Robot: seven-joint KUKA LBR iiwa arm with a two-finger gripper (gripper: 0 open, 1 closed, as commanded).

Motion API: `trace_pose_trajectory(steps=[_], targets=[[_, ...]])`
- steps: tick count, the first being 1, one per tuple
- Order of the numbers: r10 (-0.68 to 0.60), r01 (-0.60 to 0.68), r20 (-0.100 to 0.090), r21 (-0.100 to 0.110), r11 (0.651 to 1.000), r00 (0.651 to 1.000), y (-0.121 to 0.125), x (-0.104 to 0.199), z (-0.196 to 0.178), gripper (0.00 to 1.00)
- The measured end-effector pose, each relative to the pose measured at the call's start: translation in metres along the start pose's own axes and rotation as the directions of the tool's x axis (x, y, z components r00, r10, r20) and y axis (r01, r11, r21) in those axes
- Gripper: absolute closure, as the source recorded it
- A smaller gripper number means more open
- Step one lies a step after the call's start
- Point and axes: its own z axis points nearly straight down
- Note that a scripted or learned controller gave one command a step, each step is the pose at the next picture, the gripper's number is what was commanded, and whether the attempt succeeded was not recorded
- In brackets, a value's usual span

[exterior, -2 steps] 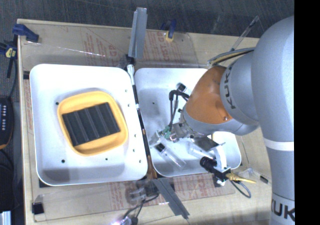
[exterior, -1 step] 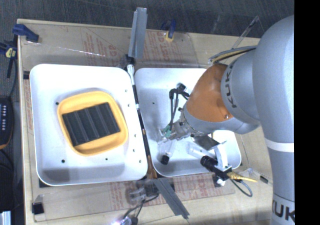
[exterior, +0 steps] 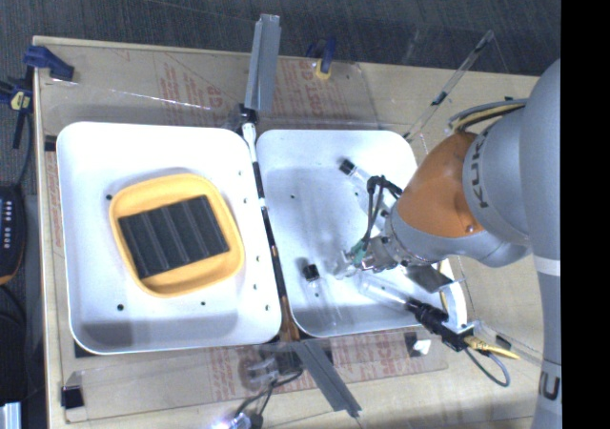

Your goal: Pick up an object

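White bins sit side by side on the tabletop: the left bin (exterior: pixel 86 227) holds a yellow tray (exterior: pixel 176 232), the right bin (exterior: pixel 286 160) a small black block (exterior: pixel 310 271) near its front edge. The jaws (exterior: pixel 357 260), state untellable, hover just beside it; best centre over the block before descending.

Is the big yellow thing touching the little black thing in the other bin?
Apart. The camera view shows the yellow thing lying in the left bin and the little black thing in the right bin, with both bins' walls between them.
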Motion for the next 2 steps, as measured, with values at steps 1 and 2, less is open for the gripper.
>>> trace_pose_trajectory(steps=[1, 2], targets=[[0.042, -0.042, -0.001, 0.000, 0.999, 0.999, 0.0423, -0.0128, -0.0005, 1.00], [0.043, -0.043, -0.001, 0.000, 0.999, 0.999, 0.0423, -0.0127, -0.0005, 0.00]])
